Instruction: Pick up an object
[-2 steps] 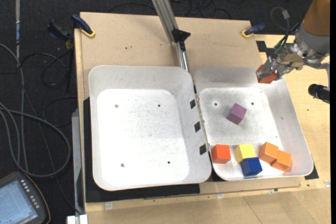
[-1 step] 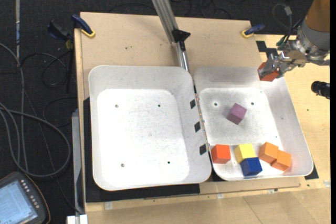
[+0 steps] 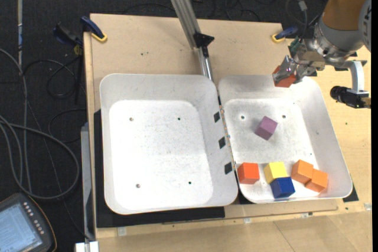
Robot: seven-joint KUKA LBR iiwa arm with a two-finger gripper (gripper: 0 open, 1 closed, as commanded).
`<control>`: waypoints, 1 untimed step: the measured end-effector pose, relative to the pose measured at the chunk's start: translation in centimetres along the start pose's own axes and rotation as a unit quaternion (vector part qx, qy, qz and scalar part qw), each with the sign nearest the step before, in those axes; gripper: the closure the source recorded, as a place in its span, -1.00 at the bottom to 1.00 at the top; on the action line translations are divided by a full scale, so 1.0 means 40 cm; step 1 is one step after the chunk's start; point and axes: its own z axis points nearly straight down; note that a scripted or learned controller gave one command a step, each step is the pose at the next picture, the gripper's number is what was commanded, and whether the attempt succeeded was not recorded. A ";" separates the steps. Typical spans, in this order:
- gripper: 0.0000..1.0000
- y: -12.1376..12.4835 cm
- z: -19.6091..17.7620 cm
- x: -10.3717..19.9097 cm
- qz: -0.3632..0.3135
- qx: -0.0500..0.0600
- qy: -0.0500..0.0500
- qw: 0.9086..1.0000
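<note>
arm: upper right of the frame; a broad, rounded orange band, grey casing just below it
top edge: a thin orange-tan ring curves above the band at the frame's top right corner
wrist: grey metal, blocky, with small dark fittings
cable: a thin dark cable loops up from the wrist toward the left
side bracket: a pale bar with a black rounded knob, at the right edge below the wrist
gripper: grey and compact, details too small to tell

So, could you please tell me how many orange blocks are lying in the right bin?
3: one orange block by the front-left corner, two, and, touching at front right.
</note>
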 end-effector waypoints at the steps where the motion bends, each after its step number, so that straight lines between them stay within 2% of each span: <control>1: 1.00 -0.010 0.024 0.132 0.000 0.002 0.001 1.000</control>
